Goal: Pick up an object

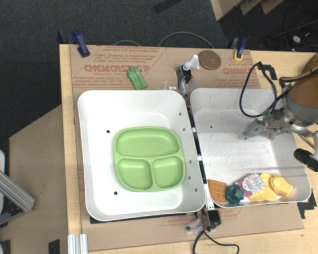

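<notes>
Along the near edge of the right bin (222, 110) lies a row of small toy foods (252, 188), its long axis following that edge; the gripper (253, 130) hangs above the bin's middle, well apart, so the pile lies toward the camera; finger spread unreadable.
</notes>
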Controlling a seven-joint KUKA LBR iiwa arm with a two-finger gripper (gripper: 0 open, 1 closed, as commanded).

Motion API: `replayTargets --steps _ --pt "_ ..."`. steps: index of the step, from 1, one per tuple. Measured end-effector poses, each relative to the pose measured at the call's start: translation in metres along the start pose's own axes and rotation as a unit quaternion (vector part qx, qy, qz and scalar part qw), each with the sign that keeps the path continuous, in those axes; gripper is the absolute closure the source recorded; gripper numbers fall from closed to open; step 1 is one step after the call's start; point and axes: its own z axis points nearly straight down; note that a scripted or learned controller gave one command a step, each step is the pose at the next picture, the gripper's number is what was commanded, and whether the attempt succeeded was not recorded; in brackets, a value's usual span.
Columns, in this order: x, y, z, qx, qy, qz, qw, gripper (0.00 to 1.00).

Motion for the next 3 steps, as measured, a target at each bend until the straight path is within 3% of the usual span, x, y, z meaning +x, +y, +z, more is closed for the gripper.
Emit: replayTargets --steps 1,2,3 --pt "0.001 0.065 0.000 0.000 0.002 -0.002 1.0000 0.00" --pt "0.001 0.079 0.001 0.010 0.006 0.000 0.9999 0.00" --pt "-0.004 0.083 -0.068 -0.006 -0.004 0.000 1.0000 0.00"
